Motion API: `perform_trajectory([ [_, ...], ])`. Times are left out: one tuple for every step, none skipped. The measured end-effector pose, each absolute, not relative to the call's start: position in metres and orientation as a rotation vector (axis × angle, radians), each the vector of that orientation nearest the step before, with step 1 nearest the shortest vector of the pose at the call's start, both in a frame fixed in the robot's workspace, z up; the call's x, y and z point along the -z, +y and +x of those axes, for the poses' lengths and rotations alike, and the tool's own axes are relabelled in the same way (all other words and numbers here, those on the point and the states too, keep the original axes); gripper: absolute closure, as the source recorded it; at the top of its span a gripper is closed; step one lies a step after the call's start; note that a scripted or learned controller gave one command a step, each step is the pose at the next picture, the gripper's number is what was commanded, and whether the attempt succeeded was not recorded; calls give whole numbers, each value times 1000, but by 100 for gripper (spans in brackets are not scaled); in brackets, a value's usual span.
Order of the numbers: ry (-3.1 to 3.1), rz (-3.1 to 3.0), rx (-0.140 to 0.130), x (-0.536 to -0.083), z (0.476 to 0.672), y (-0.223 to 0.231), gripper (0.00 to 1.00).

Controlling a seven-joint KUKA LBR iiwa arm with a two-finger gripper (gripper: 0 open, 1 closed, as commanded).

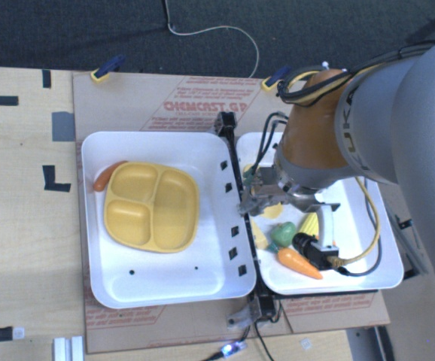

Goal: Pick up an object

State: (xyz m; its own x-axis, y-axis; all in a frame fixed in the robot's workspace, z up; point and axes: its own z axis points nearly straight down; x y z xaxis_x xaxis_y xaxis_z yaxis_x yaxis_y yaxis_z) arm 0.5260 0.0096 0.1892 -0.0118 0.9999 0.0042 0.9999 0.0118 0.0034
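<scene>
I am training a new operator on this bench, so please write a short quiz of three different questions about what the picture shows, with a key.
1. True or false: the yellow divided plate lies in the right bin.
2. Multiple choice: which thing lies nearest the front edge of the right bin? A) the corn cob B) the orange carrot C) the green toy
3. Fill in: a reddish sausage-shaped toy pokes out at the plate's far ____ corner.

Key: 1 false, it lies in the left bin. 2 B. 3 left.

The gripper hangs over the right bin's left side, by the divider.
</scene>
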Motion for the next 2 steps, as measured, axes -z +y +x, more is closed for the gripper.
perform_trajectory([
  [-2234,-2215,16,-329,488,45,100],
  [-2224,-2218,-3,-313,499,61,100],
])
